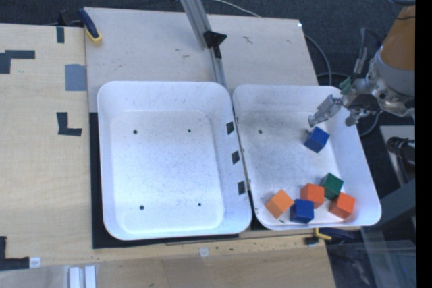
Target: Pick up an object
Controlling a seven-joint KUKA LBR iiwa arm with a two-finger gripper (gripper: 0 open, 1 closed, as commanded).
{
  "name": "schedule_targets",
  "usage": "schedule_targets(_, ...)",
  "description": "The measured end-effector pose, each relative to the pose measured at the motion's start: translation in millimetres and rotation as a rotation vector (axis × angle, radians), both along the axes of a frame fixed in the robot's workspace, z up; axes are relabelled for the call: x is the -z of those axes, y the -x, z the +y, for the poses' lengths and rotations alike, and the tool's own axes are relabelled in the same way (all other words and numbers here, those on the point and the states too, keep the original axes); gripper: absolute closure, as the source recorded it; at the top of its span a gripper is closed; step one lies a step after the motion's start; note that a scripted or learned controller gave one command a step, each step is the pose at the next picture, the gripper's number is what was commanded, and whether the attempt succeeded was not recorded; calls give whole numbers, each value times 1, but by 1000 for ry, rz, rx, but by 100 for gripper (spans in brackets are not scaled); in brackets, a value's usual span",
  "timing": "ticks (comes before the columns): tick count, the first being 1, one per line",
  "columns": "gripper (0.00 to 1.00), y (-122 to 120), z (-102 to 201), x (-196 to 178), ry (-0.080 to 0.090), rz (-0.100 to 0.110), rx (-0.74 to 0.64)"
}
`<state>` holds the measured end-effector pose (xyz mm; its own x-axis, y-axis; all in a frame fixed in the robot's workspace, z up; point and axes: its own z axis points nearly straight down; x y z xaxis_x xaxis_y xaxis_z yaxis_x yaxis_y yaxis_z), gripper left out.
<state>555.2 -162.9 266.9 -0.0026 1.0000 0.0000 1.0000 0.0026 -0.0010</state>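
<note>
Operator: Currently, where does the gripper (335,112) stand?

Technician: Over the right bin (270,111), fingers spread apart, nothing between them. A blue cube (316,139) sits just below it. Five more cubes (310,201) cluster along the near wall.

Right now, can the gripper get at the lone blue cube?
Probably yes. The gripper hangs just above and right of the blue cube, which sits alone in the right bin, apart from the cluster at the bin's near edge. Nothing lies between them.
</note>
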Motion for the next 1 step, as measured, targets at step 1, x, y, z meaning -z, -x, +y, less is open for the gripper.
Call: schedule_targets(1,0,-13,-37,160,0,8,2)
